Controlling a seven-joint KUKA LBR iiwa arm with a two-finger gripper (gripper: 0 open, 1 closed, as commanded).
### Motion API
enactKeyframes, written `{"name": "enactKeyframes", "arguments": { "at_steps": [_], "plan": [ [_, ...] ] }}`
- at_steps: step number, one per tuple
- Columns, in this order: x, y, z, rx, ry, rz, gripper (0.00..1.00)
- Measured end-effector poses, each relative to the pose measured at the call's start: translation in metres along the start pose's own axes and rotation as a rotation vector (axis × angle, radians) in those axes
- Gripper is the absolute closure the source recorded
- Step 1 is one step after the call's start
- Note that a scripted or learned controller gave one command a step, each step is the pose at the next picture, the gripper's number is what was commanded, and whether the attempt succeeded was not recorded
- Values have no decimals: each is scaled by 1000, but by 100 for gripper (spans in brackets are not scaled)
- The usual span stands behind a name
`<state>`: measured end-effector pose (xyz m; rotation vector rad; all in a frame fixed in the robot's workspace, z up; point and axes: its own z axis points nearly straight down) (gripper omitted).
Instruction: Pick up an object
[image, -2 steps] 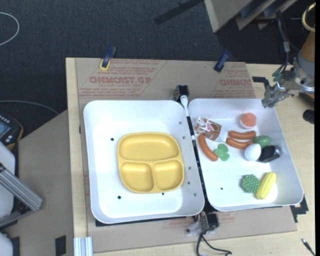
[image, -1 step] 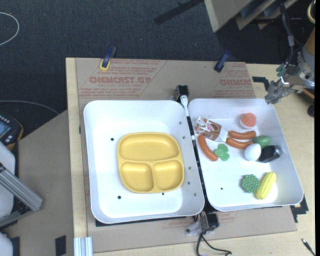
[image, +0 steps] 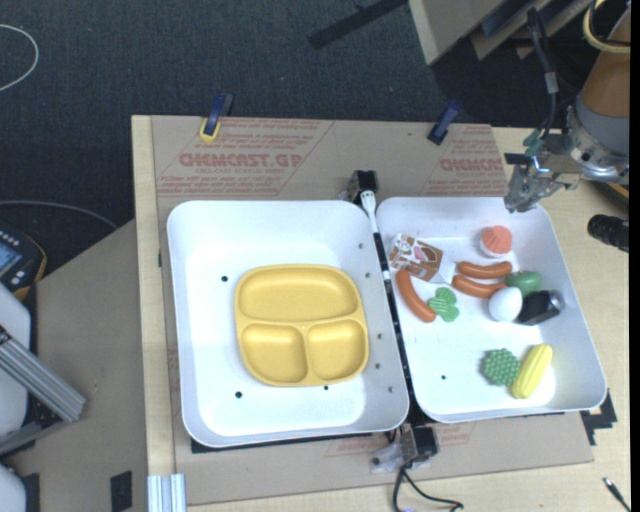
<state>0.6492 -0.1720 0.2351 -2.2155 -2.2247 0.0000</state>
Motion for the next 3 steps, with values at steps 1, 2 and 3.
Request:
{"name": "enactKeyframes", "arguments": {
  "at_steps": [1, 2, 3],
  "plan": [
    [49, 4, 12, 1, 0, 0, 100],
    [85, -4, 20, 2, 0, 1, 100],
    [86, -8, -1, -5, -2, 3, 100]
  ]
}}
